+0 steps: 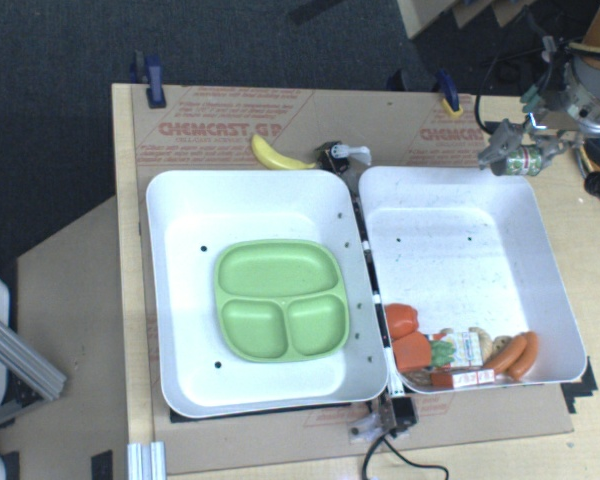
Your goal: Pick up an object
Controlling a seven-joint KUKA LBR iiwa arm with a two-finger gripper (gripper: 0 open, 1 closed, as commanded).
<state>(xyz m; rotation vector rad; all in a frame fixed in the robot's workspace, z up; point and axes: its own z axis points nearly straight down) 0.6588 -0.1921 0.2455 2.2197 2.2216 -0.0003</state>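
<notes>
two white bins [170, 268] sit side by side. small toy foods [460, 350] huddle in the right bin's near corner. gripper [515, 154] hovers past its far rim, grip state unclear.

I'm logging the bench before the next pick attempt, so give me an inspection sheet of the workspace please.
Surface: cardboard-topped bench bearing left bin and right bin, side by side.
Job's things: toy food pile in the right bin's near corner; green divided plate in the left bin.
Clutter: banana on the bench behind the left bin.
Hand: hand at the right bin's far right corner, nothing seen between its fingers; open or shut unclear.
Cables: black cable at the bench's near edge.
Surroundings: dark carpet; blue clamps on the far edge.
</notes>
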